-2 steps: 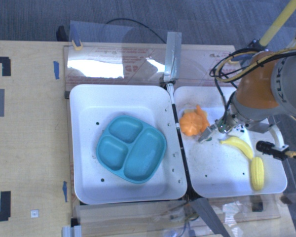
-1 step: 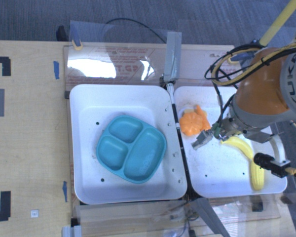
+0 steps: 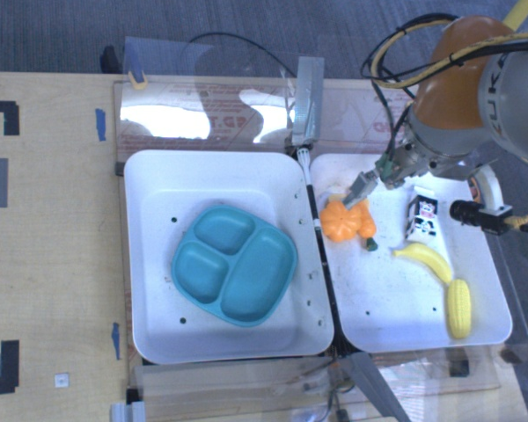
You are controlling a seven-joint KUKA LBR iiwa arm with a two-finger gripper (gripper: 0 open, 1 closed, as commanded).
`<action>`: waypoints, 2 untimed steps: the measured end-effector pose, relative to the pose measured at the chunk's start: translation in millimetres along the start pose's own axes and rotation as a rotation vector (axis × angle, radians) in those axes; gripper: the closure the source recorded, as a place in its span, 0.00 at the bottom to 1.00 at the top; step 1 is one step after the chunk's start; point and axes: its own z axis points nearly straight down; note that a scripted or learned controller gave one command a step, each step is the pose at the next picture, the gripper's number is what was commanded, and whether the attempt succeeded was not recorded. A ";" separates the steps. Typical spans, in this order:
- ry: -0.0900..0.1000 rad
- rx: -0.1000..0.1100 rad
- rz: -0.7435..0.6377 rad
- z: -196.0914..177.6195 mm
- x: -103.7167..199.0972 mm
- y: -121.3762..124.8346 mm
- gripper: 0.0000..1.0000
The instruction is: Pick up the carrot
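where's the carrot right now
The carrot lies in the right bin, near its left wall, just under the gripper and left of the banana.

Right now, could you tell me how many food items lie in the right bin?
3: the carrot near the bin's left wall, the banana mid-bin, the corn cob at lower right. None seem hidden.

Blue divided plate (image 3: 235, 265) in left bin (image 3: 150, 183); banana (image 3: 428, 261), corn (image 3: 458, 307) in right bin (image 3: 396, 323).

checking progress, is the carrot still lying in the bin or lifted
Lying in the right bin: the carrot rests on its floor by the left wall, the gripper just above it.
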 end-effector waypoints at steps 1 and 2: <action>0.000 0.001 -0.025 -0.7 -13.3 -9.2 0.00; -0.003 -0.005 -0.173 96.7 -43.1 -10.4 0.00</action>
